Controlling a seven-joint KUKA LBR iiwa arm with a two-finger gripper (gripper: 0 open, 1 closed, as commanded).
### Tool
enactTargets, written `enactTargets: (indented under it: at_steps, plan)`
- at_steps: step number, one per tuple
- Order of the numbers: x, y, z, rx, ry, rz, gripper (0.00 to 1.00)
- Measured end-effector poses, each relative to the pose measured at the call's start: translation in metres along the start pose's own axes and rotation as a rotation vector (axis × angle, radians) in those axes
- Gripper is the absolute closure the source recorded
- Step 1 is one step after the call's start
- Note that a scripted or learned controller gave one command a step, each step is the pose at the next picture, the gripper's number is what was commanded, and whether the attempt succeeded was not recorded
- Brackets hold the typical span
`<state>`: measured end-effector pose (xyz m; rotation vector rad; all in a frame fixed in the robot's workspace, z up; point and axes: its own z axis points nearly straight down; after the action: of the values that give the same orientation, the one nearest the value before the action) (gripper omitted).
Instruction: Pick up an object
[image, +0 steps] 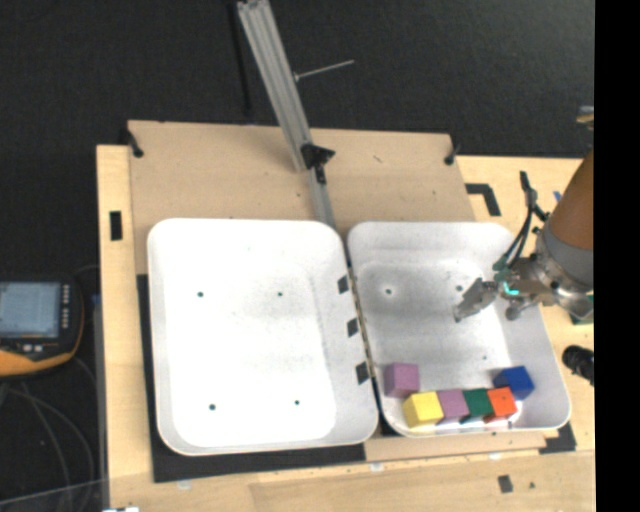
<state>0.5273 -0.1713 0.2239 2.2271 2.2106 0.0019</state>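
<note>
The jaws (492, 298) stand apart, gripping nothing, above the right shallow white bin (430, 255), well clear of its coloured blocks (455, 400).

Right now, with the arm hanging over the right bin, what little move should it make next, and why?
Probably slide toward the bin's near edge and then lower. The hand hovers above bare floor in the middle, while the blocks crowd the near wall: purple, yellow, blue. The purple one stands a bit apart, so it looks easiest.
</note>
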Motion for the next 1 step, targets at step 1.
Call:
enactTargets:
  at_steps: [1]
  plan:
    - [0.0034,-0.0057,0.0544,0.008,0.002,-0.006,0.00]
